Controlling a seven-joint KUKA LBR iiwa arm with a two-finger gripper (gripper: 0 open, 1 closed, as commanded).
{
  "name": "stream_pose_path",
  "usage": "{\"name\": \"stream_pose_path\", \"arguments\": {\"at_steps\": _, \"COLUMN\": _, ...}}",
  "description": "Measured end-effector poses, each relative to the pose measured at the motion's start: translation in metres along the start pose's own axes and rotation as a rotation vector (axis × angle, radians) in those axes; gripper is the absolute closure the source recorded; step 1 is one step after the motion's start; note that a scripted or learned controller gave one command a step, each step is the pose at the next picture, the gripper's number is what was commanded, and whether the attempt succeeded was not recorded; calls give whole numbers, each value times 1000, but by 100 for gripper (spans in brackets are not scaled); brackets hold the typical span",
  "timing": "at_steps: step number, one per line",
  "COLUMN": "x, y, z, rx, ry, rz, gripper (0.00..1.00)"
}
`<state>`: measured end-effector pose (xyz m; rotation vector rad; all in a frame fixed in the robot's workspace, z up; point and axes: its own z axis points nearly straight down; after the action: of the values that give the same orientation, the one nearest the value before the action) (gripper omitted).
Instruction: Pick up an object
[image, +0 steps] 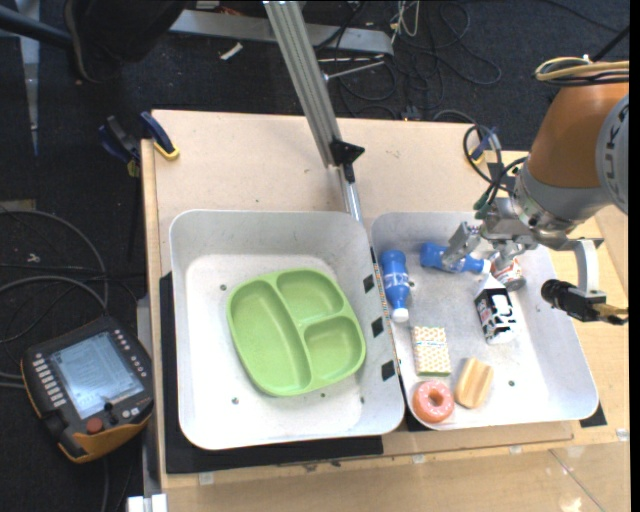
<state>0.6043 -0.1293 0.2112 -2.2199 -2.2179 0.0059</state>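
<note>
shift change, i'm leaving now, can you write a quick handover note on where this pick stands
Gripper: low over the top of the right bin, at the blue object; a grasp cannot be confirmed.
Right bin also holds a blue bottle, black-and-white can, patterned box, donut and bread roll.
Left bin: green divided plate.
Done: nothing visibly lifted.
Left: grasp and lift one object.

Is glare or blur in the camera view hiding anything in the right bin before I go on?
Camera view: lighting is even and soft, with no strong glare on the right bin. The blue bottle, donut and small can read sharply. The gripper area is cluttered and slightly soft, so the blue object beside it is hard to identify.
</note>
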Motion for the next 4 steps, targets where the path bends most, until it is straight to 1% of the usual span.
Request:
{"name": "stream_pose_path", "arguments": {"at_steps": 1, "x": 4, "y": 4, "z": 63, "rx": 1, "ry": 1, "rz": -1, "gripper": 0}}
{"name": "stream_pose_path", "arguments": {"at_steps": 2, "x": 5, "y": 3, "z": 117, "rx": 0, "ry": 1, "rz": -1, "gripper": 0}}
{"name": "stream_pose_path", "arguments": {"at_steps": 3, "x": 4, "y": 4, "z": 103, "rx": -6, "ry": 0, "rz": 0, "gripper": 100}}
{"name": "stream_pose_path", "arguments": {"at_steps": 4, "x": -4, "y": 5, "z": 45, "rx": -11, "ry": -2, "rz": 0, "gripper": 100}}
